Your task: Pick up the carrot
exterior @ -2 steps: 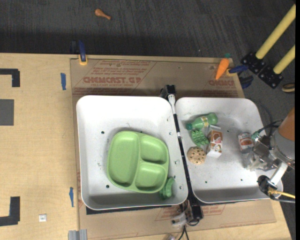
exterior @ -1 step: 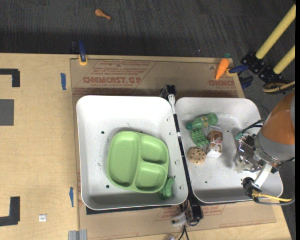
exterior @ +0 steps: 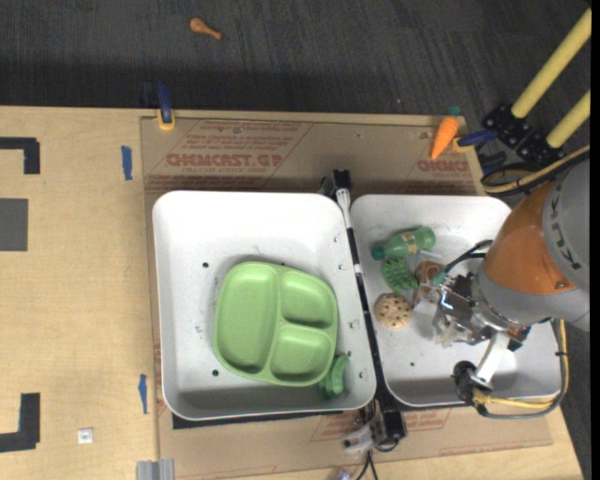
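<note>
A small orange carrot point(exterior: 444, 137) with a green top lies on the wooden bench, outside the bins, just beyond the right bin's point(exterior: 525, 389) far edge. My gripper point(exterior: 442, 307) is low inside the right bin, well in front of the carrot, close to a brown object point(exterior: 429, 274) and a speckled cookie point(exterior: 393, 309). The arm's orange band point(exterior: 525, 262) and metal wrist cover part of the bin floor. Nothing shows in the gripper's hold.
The right bin also holds a green bottle point(exterior: 405, 244) and a green leafy piece point(exterior: 398, 275). The left bin point(exterior: 187, 244) holds a green divided plate point(exterior: 277, 323) and a small green item point(exterior: 336, 376). Another orange object point(exterior: 204, 28) lies on the dark floor beyond the bench.
</note>
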